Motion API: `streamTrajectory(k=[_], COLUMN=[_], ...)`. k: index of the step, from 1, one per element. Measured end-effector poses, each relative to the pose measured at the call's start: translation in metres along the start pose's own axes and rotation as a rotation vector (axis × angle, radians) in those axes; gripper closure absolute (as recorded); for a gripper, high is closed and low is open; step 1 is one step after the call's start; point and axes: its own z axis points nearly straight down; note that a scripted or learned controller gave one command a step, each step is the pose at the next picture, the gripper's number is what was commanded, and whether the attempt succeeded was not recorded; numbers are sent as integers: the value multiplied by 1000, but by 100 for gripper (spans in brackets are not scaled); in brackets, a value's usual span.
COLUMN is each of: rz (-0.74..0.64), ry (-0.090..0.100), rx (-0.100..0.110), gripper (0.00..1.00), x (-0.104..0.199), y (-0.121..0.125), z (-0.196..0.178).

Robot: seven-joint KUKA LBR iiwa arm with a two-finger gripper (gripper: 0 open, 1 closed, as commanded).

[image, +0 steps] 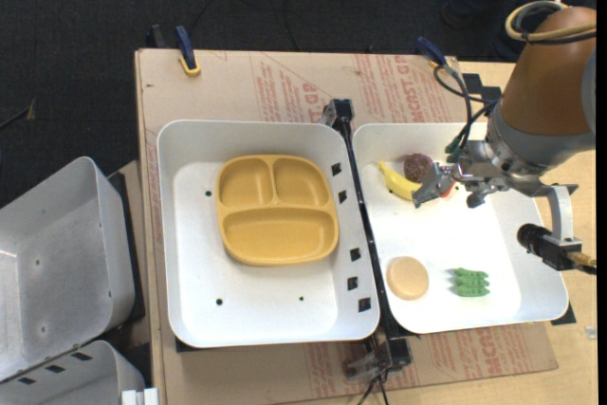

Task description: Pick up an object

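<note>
The pincer (453, 183) sits low in the right bin (531, 299), in the right half of the frame, just right of the banana. Whether it's apart or together I honestly can't tell, the view is too small and the wrist hardware crowds it. Nothing is visibly clamped in it.

Going left to right: on the far left there's a grey tub (57, 270) off the tabletop (247, 81). Then the left bin (180, 232), holding a yellow divided plate (277, 209) at its centre. Then the right bin with four small things: a yellow banana (396, 181) near its upper left, a dark reddish ball (417, 166) touching or just beside the banana, a round tan disc (408, 278) lower left, and a green piece (469, 283) lower middle, well apart from the arm.

My read is this is the approach step, not a lift yet. The banana and ball are the likely targets since the pincer is right beside them. The next move needs it centred over one item, not straddling both, then a clean close before raising.
</note>
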Motion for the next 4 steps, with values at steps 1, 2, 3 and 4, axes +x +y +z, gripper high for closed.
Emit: streamTrajectory(k=[1, 2, 3, 4], rz=[-2, 3, 2, 2], ry=[-1, -1, -1, -1], rx=[-10, -5, -6, -6], gripper=[0, 0, 0, 0], x=[0, -10, -6, -5], y=[2, 3, 0, 0], z=[-5, 53, 97, 151])
